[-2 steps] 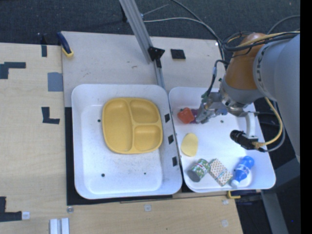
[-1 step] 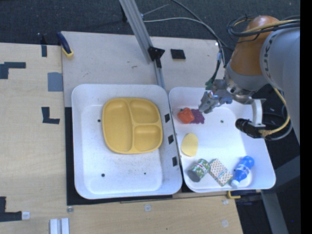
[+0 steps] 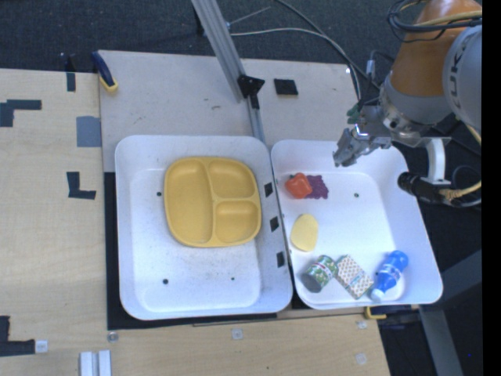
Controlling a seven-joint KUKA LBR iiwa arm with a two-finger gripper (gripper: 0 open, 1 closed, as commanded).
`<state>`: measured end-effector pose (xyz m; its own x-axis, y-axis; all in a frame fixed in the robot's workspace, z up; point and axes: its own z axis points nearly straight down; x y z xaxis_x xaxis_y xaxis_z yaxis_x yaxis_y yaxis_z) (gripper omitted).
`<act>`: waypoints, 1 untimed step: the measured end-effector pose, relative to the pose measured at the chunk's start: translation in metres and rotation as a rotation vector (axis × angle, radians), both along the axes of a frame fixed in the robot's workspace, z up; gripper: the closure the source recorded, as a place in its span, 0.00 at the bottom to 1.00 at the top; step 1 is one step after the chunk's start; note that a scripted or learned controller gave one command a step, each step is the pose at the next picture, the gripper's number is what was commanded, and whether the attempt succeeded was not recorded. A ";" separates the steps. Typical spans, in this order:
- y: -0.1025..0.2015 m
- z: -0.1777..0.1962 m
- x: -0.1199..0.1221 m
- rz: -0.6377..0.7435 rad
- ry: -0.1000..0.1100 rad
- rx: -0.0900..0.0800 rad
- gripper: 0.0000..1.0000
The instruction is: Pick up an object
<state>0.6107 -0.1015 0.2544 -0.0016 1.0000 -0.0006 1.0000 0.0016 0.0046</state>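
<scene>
Two bins sit side by side on the bench, touching along their inner rims. The left bin (image 3: 129,210) holds a divided plate (image 3: 211,200), set toward its rear and right. The right bin (image 3: 407,210) holds the rest. Near its rear left lie a toy fruit (image 3: 297,185) and a grape bunch (image 3: 316,186), touching, the fruit on the left. Just before them lies a lemon (image 3: 304,232). Along the front edge, left to right, lie a can (image 3: 319,272), a box (image 3: 353,276) and a bottle (image 3: 389,273), close together. The gripper (image 3: 345,158) hangs over the right bin's rear rim, behind and right of the grape bunch.
</scene>
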 end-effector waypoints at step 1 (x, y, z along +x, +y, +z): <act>0.048 -0.017 0.007 0.003 0.006 0.001 1.00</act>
